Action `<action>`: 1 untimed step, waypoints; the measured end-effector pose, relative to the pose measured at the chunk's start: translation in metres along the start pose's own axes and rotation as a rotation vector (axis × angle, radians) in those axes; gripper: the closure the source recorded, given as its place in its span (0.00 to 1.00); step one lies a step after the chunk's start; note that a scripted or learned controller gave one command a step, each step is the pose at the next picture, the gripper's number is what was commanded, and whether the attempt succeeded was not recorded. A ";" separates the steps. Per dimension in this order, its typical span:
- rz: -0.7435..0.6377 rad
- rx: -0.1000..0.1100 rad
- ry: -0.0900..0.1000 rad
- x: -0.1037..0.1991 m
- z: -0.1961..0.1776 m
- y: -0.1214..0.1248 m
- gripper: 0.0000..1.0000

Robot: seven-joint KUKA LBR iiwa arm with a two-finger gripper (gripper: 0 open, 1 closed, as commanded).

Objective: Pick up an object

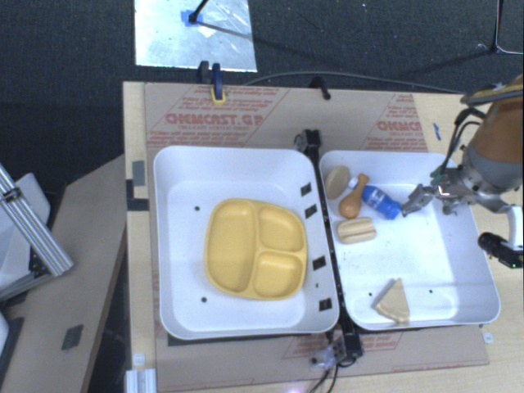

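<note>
A: Nearest you, at six o'clock in the right bin (458, 301), lies the tan wedge (394, 301).

B: Farther up, the hot dog bun (356, 231) and blue bottle (381, 202) crowd together; you risk nudging both.

A: And the gripper (428, 195)?

B: At three o'clock, low over the bin, fingers spread, grasping nothing.

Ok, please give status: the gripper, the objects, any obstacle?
Gripper low over right white bin, beside small blue bottle; nothing seen between fingers. Tan wooden pin, hot-dog bun crowd the bottle. Yellow divided plate in left bin.
</note>
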State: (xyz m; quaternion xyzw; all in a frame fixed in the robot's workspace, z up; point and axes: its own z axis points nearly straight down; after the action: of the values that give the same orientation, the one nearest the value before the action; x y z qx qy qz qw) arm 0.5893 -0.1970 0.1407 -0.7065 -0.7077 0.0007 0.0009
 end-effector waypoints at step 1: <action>0.000 -0.002 0.000 0.000 0.051 0.001 0.00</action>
State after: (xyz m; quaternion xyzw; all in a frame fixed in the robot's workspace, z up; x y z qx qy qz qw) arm 0.5898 -0.1965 0.0894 -0.7064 -0.7078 0.0001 0.0003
